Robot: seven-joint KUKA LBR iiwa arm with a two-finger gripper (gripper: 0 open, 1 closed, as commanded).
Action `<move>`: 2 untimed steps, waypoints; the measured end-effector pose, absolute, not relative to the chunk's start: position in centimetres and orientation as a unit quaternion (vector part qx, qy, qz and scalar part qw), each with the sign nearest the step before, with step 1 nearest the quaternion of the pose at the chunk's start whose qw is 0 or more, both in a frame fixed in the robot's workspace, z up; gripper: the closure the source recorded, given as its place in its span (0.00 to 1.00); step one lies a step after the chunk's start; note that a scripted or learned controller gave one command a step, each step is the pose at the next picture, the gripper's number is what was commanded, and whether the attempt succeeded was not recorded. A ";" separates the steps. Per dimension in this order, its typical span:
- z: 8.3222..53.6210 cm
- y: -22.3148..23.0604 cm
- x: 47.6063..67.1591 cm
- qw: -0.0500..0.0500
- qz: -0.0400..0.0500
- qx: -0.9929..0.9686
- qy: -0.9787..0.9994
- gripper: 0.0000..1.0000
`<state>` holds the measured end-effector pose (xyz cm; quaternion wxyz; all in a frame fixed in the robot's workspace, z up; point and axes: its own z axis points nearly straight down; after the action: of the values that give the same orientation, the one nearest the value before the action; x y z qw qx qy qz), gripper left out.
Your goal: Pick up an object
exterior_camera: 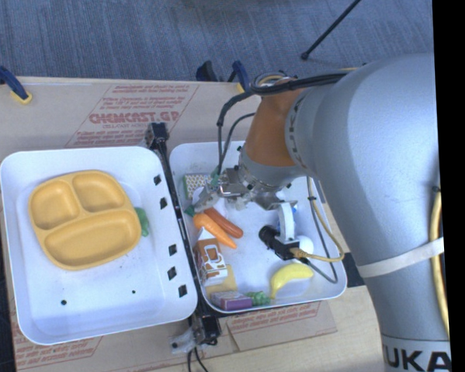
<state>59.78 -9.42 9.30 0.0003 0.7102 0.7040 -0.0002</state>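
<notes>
**Orange carrot sits closest to gripper as pick attempt nears**

Orange plastic toy carrot (219, 225) lies on the floor of the right-hand shallow white bin (248, 260), close to the wall that bin shares with its neighbour. The two-finger metal gripper (216, 190) of the grey arm hangs just beyond the carrot, on its far side, toward the back of the bench. The carrot's long axis runs at a slant, from its far end on the view's left to its near end on the view's right, so it crosses the gripper's line of approach rather than pointing along it. From the gripper, the carrot is a short way toward the bench's near edge and lower down.

How wide the gripper is set cannot be made out from this high slanted view, nor whether it has hold of anything.

Nearer the camera than the carrot and touching or almost touching it stands a small yellow and orange printed carton (213, 264). A yellow plastic banana (290, 277) lies on the carrot's near side, toward the view's right. A yellow divided plastic plate (85, 218) lies well apart from the carrot in the left-hand white bin (91, 305).

By this reading the carrot is the likeliest pick, needing a short move toward the near edge and a wrist turn across its length
</notes>
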 end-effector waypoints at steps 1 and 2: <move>9.1 -9.4 57.0 -0.003 -0.002 0.744 0.668 0.00; 9.2 -10.0 53.8 -0.001 0.000 0.649 0.761 0.00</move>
<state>53.80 -10.01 9.16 -0.0012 0.6492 0.7606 -0.0004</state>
